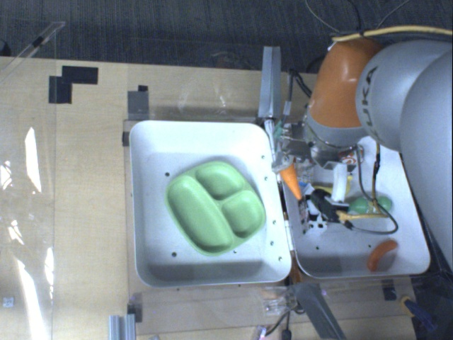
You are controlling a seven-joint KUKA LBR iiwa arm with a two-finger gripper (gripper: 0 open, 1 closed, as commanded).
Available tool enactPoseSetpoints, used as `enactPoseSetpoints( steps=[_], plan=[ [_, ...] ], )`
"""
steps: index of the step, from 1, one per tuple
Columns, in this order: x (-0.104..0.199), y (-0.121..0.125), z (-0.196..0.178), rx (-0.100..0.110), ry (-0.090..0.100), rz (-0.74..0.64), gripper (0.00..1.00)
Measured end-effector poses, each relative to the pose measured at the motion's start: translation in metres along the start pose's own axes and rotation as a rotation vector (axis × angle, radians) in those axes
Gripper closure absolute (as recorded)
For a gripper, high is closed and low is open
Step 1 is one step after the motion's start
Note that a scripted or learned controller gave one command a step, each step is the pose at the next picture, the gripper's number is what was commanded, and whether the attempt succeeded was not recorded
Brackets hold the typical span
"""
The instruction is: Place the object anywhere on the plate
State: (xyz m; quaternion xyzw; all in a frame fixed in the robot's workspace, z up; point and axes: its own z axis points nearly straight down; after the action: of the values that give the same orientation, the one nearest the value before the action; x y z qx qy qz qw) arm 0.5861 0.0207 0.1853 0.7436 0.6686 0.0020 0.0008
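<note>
Grey arm (417,98) looms over right bin (410,261); pincer (291,163) at bin's 10 o'clock edge w/ orange carrot-like object (289,181) just below, can't tell if gripped. Object prob light, stiff, a bit slick, so take it mid-body. Green plate (212,205) sits in left bin (148,190), towards 9 o'clock

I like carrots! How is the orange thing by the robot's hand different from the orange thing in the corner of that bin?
The carrot-like piece is long and pointed; the corner piece is short and rounded. The carrot-like piece sits at the right bin's left wall under the gripper; the corner piece lies alone near the front right. Both are orange.
</note>
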Motion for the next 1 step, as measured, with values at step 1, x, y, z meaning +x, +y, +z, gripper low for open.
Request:
enactPoseSetpoints(
  steps=[1],
  plan=[
    [0.0385,-0.0108,-0.0002,-0.002,0.0,-0.689,1.0]
  ],
)
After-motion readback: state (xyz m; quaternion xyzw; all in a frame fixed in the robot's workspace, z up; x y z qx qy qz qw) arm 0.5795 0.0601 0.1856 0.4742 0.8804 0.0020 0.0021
